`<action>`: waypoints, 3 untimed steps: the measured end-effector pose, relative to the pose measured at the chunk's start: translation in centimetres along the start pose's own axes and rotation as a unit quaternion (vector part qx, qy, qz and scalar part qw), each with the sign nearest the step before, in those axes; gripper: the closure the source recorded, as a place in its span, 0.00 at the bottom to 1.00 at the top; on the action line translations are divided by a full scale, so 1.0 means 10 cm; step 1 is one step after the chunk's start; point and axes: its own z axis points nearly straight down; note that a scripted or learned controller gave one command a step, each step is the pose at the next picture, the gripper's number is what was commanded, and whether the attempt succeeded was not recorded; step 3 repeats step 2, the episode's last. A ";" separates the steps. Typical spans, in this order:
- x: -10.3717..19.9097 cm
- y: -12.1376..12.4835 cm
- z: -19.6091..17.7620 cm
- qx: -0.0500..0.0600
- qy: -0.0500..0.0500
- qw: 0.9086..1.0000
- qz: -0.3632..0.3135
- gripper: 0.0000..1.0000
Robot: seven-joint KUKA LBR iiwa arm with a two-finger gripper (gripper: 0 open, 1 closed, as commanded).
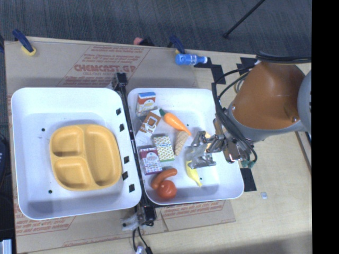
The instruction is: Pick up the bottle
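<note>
A small blue bottle (189,60) with a pale cap lies on its side on the cardboard, just behind the far edge of the right bin (229,187). My gripper (199,150) is down inside the right bin, well in front of the bottle. It sits beside a tan cone-shaped toy (181,141) and just above a yellow banana (194,174). I see nothing of the bottle at the gripper. The orange wrist band (265,97) covers the bin's right rim.
The right bin also holds two small cartons (146,102), a carrot (175,121), two packets (163,147), a sausage (164,174) and a red fruit (165,190). The left bin (26,110) holds a yellow divided plate (85,156). Blue clamps (24,42) grip the cardboard's far edge.
</note>
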 end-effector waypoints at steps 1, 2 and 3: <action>-0.07 0.14 0.41 0.000 0.001 0.991 -0.134 1.00; -0.06 -0.17 0.23 0.001 0.000 0.987 -0.162 1.00; -0.06 -0.17 0.23 0.001 0.000 0.987 -0.162 1.00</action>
